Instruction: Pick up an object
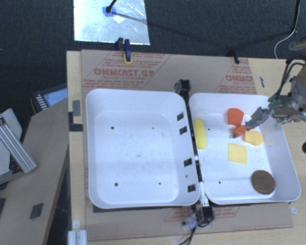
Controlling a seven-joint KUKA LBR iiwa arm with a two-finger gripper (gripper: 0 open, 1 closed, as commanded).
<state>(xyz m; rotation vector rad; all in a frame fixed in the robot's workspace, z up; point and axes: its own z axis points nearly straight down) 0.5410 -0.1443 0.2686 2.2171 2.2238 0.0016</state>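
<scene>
Reaching in from the right, gripper [254, 118] hangs over the right bin [283, 160], tips among the small orange piece [238, 130], orange block [235, 116] and yellow chunk [254, 138]. Whether the gripper is wide or narrow, cannot tell (too small, blurred). Best bet: commit to one piece, centre on it, avoid nudging neighbours. Yellow square [237, 153] lies flat, likely harder.

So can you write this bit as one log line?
pincer: over right bin | nearest: orange pieces | left bin: untouched | grasp: unclear
</scene>
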